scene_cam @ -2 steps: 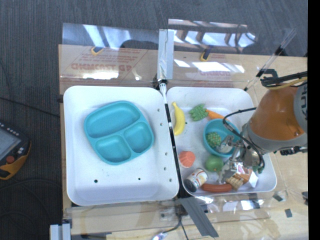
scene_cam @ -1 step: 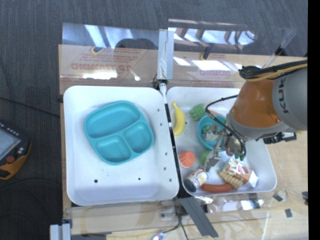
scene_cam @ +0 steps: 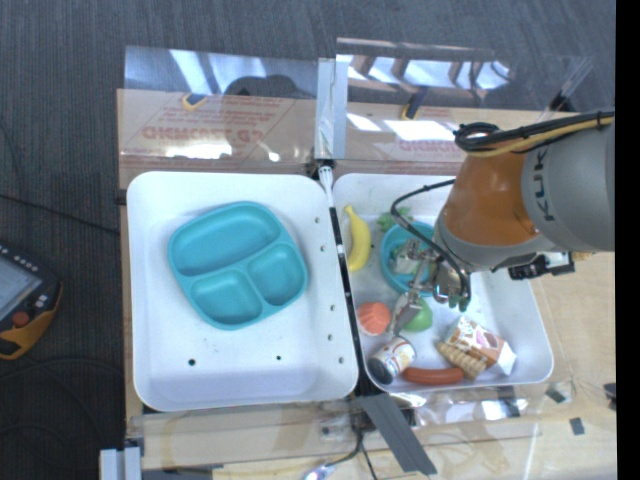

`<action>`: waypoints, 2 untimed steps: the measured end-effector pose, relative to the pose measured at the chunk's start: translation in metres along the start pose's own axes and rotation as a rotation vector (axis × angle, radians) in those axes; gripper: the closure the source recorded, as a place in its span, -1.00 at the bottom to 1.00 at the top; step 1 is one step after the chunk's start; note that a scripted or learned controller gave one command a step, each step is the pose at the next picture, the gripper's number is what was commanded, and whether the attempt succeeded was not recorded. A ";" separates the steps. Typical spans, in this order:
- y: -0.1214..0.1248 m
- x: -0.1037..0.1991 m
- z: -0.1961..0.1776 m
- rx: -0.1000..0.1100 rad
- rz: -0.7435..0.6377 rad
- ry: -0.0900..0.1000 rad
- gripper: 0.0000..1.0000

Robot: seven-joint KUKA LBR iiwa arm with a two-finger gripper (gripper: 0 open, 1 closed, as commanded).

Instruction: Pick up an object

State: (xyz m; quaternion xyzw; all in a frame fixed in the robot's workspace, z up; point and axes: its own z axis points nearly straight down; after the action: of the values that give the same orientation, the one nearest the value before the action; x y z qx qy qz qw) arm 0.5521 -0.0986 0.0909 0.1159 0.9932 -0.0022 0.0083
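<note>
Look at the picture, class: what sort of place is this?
Probably a robotics lab test bench: a grey-and-orange arm reaches over two white bins, one with toy food like a banana, one with a blue divided plate.

The arm (scene_cam: 560, 183) is a thick grey cylinder bearing dark lettering, with a broad orange band above the wrist. Black cables loop along it. The tool (scene_cam: 425, 286) is slender bare metal.

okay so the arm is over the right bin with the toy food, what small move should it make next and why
Probably lower straight down a little: the two-finger gripper hangs over the round green toy beside the orange ball in the right white bin, with nothing visibly between its fingers.
</note>
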 end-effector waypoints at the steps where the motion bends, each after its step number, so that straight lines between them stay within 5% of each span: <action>1: 0.000 -0.004 -0.012 0.002 0.000 -0.011 1.00; 2: 0.000 0.000 -0.007 0.002 -0.001 0.004 -1.00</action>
State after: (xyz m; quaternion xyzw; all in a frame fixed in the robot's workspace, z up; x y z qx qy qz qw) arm 0.5519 -0.0981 0.0977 0.1154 0.9933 -0.0029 0.0059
